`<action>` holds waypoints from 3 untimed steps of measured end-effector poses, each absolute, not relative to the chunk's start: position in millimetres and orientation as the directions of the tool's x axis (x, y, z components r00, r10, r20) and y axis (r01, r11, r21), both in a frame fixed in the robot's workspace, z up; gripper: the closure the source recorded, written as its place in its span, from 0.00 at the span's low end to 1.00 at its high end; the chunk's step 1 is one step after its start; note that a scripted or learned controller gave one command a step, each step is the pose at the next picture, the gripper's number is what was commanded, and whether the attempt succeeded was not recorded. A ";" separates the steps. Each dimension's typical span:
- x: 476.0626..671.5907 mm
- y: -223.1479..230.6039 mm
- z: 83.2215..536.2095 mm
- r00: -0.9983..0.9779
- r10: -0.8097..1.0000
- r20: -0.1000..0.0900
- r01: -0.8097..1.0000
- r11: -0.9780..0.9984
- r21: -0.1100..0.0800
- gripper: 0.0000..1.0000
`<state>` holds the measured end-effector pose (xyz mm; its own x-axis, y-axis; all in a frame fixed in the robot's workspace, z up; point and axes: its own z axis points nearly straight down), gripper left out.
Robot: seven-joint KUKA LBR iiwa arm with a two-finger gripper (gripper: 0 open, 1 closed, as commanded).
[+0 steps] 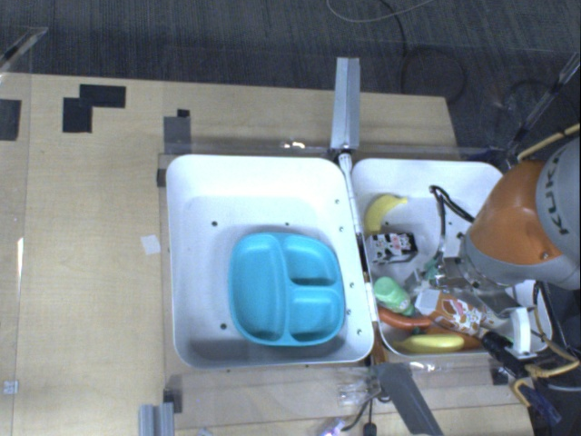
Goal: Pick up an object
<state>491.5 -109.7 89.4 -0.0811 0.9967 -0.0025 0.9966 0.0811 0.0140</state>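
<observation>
yellow banana point(434, 341), curved, beside orange carrot point(398, 318)

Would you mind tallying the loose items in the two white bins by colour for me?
Blue: 1, the divided tray in the left bin
Yellow: 2, one near the top of the right bin, one at its bottom
Green: 1
Orange: 1
Black and white: 1
Brown packet: 1
Total: 7 that I can make out; the arm covers part of the right bin.

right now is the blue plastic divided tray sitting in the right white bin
No, the blue plastic divided tray lies in the left white bin, away from the cluttered right white bin.
</observation>
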 end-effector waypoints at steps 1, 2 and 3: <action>495.4 -109.6 101.4 -0.081 0.997 -0.005 0.996 0.081 0.024 1.00; 520.3 -55.9 218.0 0.016 1.000 -0.001 1.000 -0.016 0.005 1.00; 508.6 -72.4 184.0 0.132 0.991 -0.001 0.991 -0.132 0.004 1.00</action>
